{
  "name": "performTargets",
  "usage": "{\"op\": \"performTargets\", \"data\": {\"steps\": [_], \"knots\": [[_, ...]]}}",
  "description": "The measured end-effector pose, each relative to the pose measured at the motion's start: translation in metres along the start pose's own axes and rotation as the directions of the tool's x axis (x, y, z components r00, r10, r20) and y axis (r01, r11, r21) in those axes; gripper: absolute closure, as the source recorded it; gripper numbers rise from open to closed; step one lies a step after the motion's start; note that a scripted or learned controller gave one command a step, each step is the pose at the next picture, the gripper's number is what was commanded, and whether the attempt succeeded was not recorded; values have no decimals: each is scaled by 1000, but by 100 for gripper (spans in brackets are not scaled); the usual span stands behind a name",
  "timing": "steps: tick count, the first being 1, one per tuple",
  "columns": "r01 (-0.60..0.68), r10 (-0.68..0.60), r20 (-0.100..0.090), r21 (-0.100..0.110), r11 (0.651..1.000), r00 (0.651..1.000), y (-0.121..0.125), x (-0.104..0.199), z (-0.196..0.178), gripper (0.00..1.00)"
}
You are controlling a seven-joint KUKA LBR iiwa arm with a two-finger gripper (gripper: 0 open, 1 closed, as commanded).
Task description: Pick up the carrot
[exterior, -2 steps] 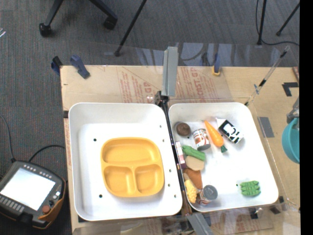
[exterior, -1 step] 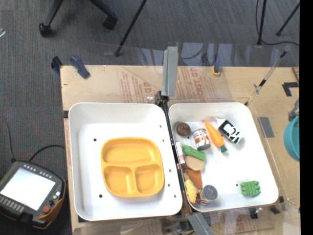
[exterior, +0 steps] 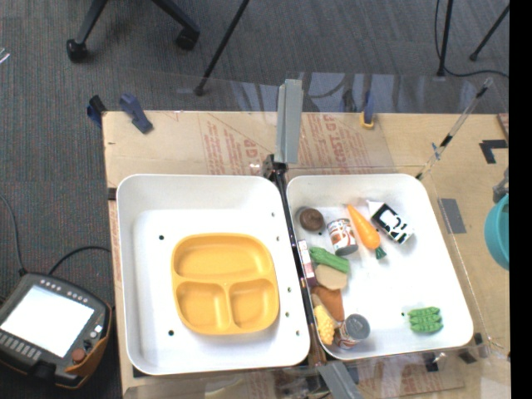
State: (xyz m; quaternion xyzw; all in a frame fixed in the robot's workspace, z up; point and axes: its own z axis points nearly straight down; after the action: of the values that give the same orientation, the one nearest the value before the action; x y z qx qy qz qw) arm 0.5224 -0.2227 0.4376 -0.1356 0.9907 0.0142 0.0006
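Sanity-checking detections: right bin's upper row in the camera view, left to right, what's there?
Brown round piece → small can → carrot → black-and-white carton.

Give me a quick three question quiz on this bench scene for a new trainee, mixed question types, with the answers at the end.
1. True or false: the carrot lies in the same bin as the yellow tray.
2. Which lies nearest the carrot? A) green toy B) small can C) corn
3. Fill in: the tray has ___ compartments.

Key: 1 false, the carrot is in the right bin, the tray in the left bin. 2 B. 3 three.
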Motion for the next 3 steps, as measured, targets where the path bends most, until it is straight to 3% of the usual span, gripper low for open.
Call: {"op": "performTargets", "data": {"steps": [1,2,3], "knots": [[-5,5,1,-4,1000,1000,-2,-1,-7,100],[382,-382,-16,16,924,924,22,28,69,100],[382,-382,-14,14,924,924,22,25,60,100]]}}
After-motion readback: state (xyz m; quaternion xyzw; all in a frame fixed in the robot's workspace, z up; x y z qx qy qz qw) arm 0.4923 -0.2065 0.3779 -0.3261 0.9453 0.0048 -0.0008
